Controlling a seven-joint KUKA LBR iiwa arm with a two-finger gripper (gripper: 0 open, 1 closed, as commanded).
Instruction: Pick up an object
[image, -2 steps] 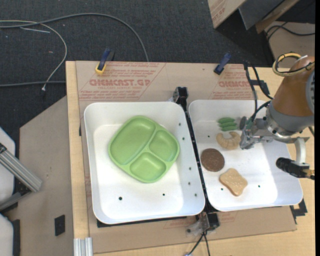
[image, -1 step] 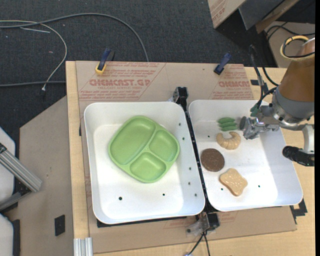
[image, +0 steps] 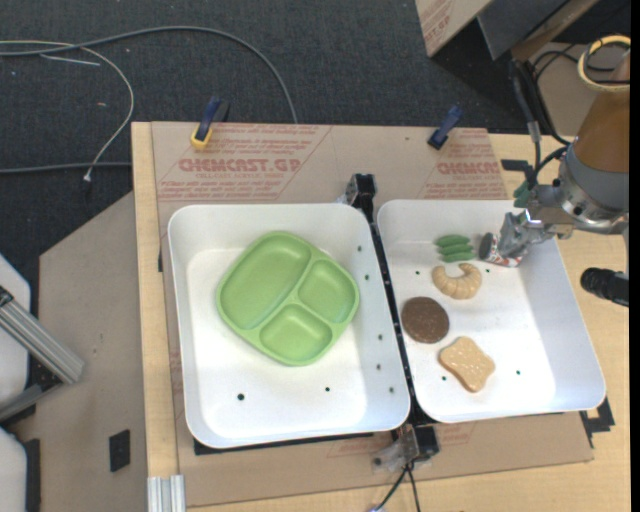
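We see a grey arm (image: 598, 190) with a broad orange band (image: 608, 135) above its wrist. Its small gripper (image: 508, 245) is metallic grey with reddish marks, and a pale cable (image: 606, 55) loops above.

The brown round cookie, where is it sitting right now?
The brown round cookie lies in the right bin, near its left wall, just below the croissant and up-left of the tan biscuit.
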